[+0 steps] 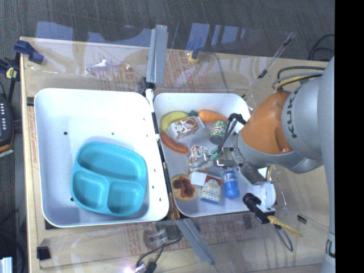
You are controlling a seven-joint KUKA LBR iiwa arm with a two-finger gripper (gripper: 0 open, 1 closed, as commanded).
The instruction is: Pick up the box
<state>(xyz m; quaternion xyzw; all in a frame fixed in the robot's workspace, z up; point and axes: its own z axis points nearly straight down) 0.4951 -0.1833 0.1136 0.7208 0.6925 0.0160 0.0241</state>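
Pincer (pixel 218 155) hangs low in the right bin (pixel 170 104) beside a box (pixel 198 156); its spread cannot be told.

The arm (pixel 307 124) comes in from the right side of the view and bends down and to the left. Its orange band (pixel 267 127) sits just above the wrist. The hand (pixel 219 155) hangs low at the arm's left end, and its dark fingers (pixel 230 129) point to the left.
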